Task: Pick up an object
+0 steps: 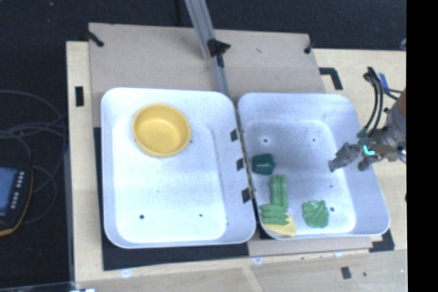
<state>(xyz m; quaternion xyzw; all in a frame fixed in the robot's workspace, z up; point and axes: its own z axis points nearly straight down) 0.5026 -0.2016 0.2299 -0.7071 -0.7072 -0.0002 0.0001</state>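
A yellow bowl (161, 130) sits in the left bin (123, 167) near its upper left corner. The right bin (308, 113) holds a dark green block (263, 163), a long green ridged toy (278, 192) with a yellow-green piece (278, 219) at its lower end, and a small green leafy piece (315, 213). My gripper (344, 158) hangs over the right bin's right side, well to the right of the green block, with nothing seen between its fingers.
A grey metal rail (197, 3) runs from the top edge down to the gap between the bins. Cables (375, 89) hang near the arm's wrist at right. The bins rest on a wooden board (198, 44).
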